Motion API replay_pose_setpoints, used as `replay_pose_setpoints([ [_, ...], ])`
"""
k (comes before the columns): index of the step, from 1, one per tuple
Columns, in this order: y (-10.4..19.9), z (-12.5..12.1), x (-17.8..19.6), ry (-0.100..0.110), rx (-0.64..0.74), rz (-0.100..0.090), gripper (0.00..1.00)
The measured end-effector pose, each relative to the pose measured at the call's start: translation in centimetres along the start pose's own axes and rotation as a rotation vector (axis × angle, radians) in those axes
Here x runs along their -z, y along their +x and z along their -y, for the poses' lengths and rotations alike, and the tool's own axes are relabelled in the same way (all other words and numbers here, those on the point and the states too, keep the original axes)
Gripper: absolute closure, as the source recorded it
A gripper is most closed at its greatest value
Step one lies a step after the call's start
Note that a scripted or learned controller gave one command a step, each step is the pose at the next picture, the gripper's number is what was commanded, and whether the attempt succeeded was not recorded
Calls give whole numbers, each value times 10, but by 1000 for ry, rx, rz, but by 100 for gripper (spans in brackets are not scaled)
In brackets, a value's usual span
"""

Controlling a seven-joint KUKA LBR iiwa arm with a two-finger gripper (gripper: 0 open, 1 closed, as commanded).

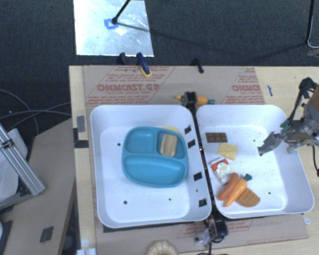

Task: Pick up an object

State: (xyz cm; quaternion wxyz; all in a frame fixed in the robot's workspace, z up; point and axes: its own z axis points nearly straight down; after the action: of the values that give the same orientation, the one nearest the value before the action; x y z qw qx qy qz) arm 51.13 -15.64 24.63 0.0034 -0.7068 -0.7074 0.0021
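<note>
My gripper (265, 147) hangs over the right bin (287, 198), near its right side, with its fingers pointing left and nothing seen between them. In that bin lie a brown chocolate bar (216, 137), a pale yellow cheese slice (228, 150), a small red and white packet (221, 170), two orange carrots (232, 187) and a brown waffle-like cracker (248, 199). These sit left of and below the gripper, apart from it. The left bin (110, 204) holds a blue divided tray (152, 157) with a tan bread-like piece (168, 145) in one compartment.
A divider with black clips (198, 149) runs between the bins. An orange toy (200, 100) lies behind the bins on the cardboard. A clamp (144, 67) and a shiny metal sheet (113, 26) are at the back. A pale ring (163, 251) lies at the front edge.
</note>
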Motion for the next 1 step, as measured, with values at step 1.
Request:
replay_pose_setpoints([
  [1, 0, -2, 5, -9, 2, 2, 0],
])
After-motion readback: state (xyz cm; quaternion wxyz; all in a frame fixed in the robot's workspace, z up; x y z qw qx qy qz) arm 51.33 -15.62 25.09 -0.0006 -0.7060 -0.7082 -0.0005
